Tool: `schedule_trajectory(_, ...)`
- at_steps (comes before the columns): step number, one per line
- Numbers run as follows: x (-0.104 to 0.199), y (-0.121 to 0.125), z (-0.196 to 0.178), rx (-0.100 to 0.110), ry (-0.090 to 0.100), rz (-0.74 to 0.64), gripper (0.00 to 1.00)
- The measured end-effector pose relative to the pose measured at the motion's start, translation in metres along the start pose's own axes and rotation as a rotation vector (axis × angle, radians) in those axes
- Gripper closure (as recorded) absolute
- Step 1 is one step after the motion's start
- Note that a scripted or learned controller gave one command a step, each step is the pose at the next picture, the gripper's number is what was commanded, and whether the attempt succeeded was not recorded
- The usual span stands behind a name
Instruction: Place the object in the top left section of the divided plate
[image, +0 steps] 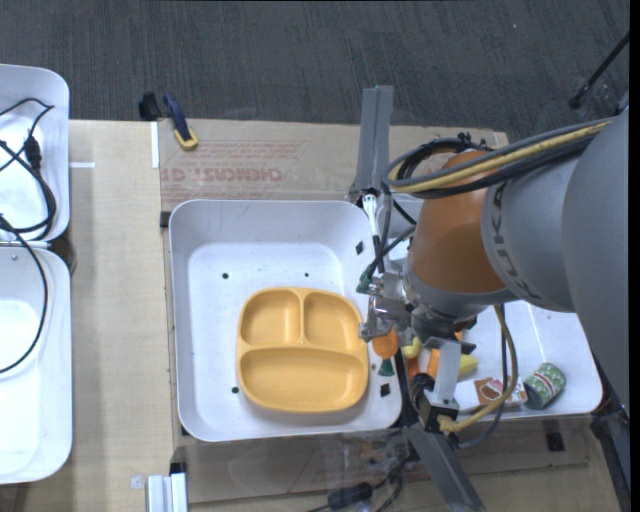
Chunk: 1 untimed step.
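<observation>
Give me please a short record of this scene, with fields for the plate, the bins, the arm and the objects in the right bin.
plate: yellow divided plate, three sections, nothing in them, lying in the left bin
right bin: holds a green can and a few small orange and yellow items, partly hidden
arm: grey with orange band, above the wall between the two bins
end effector: at the plate's right edge, an orange item just below it; hold unclear
task state: top left section not yet filled

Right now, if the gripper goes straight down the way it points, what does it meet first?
Most likely the right bin floor or the small orange object beside the divider, not the yellow divided plate. The wrist hides the gripper, so depth is uncertain.
</observation>
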<state>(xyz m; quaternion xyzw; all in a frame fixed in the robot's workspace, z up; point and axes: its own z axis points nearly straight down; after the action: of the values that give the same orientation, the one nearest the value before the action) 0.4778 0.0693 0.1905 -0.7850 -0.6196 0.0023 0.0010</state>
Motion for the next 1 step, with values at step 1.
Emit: schedule_trajectory(1,0.0542,-0.0146,0.0691,0.002,-0.002,0.040,1.00)
